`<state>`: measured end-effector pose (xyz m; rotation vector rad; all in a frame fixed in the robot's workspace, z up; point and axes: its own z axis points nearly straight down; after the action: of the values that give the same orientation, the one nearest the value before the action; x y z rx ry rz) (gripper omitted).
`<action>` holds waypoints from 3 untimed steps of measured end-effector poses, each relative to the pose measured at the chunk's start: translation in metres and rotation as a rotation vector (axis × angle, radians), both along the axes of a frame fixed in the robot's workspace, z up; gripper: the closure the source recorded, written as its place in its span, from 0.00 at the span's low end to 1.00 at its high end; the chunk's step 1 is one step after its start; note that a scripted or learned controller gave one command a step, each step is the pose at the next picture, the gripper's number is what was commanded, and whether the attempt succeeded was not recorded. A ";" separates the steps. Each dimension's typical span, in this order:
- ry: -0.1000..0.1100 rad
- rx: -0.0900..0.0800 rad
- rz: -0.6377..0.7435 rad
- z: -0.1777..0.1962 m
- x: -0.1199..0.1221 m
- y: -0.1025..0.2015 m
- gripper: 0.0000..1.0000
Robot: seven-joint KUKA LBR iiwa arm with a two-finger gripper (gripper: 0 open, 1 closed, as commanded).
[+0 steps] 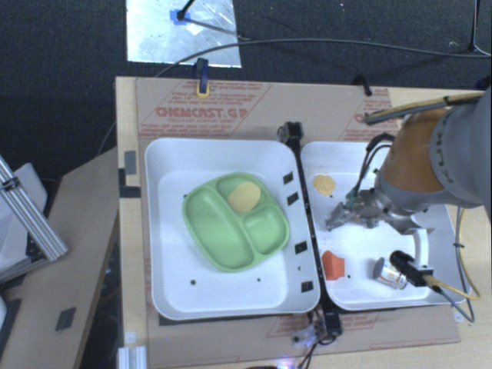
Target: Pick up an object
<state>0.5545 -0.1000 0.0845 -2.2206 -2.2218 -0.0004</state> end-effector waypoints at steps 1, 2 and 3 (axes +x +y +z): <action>-0.003 -0.001 0.000 0.011 0.001 0.000 1.00; -0.006 -0.001 0.003 0.054 0.003 0.000 1.00; -0.005 -0.001 0.004 0.097 0.002 -0.001 1.00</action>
<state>0.5561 -0.1006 0.1819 -2.2196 -2.2287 -0.0048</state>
